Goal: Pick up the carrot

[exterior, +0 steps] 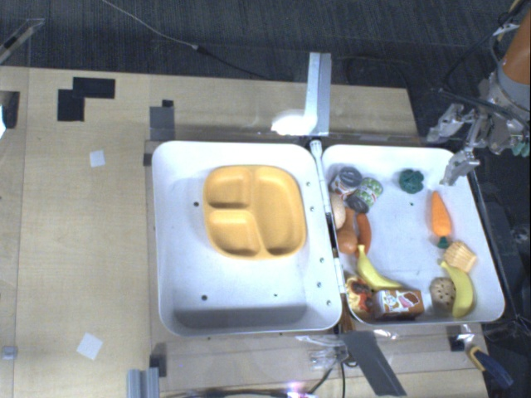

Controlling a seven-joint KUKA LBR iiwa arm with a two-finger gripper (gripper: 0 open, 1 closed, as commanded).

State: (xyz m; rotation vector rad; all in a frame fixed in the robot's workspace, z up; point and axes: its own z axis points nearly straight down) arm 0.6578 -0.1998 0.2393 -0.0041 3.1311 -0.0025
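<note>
Carrot (440, 214): lies in the right bin (398, 226) near its right wall — orange, pointing roughly up-down, with a small dark green piece just below its lower end.
My gripper (458, 166): hangs over the right bin's upper right corner, above the carrot and apart from it; I cannot tell how its jaws stand, and nothing shows in its grasp.
Right bin, other things: two bananas (375, 274), a cracker (460, 256), a cookie (442, 290), a green lump (409, 180) — mostly along the left wall and bottom.
Left bin (178, 239): holds a yellow divided tray (251, 211).
</note>
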